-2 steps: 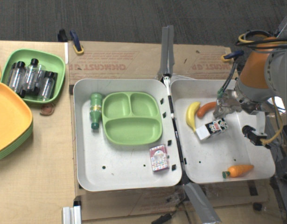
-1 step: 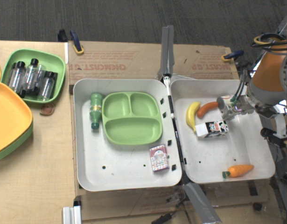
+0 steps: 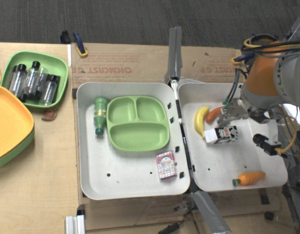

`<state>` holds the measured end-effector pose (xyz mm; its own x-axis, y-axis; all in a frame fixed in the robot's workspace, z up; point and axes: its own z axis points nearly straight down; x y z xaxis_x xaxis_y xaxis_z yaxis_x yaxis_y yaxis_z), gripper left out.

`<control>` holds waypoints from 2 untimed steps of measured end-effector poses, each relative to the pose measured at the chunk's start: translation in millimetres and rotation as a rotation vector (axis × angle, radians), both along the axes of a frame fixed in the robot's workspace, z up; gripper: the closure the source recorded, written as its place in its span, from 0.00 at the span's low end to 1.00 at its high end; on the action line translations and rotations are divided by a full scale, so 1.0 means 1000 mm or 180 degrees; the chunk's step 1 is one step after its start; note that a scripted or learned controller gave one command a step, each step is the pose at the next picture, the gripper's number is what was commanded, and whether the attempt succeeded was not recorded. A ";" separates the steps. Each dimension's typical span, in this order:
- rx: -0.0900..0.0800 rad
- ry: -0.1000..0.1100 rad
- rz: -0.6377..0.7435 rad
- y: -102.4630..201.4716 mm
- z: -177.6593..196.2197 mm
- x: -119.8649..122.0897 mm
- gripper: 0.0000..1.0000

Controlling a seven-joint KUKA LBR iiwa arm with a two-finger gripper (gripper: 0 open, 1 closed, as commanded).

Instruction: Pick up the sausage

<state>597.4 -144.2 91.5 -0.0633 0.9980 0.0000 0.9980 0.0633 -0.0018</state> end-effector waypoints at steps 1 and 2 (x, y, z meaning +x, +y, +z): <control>-0.0003 0.0000 0.0004 -0.001 0.009 0.000 1.00; -0.0005 -0.0009 0.0482 0.003 0.000 0.022 1.00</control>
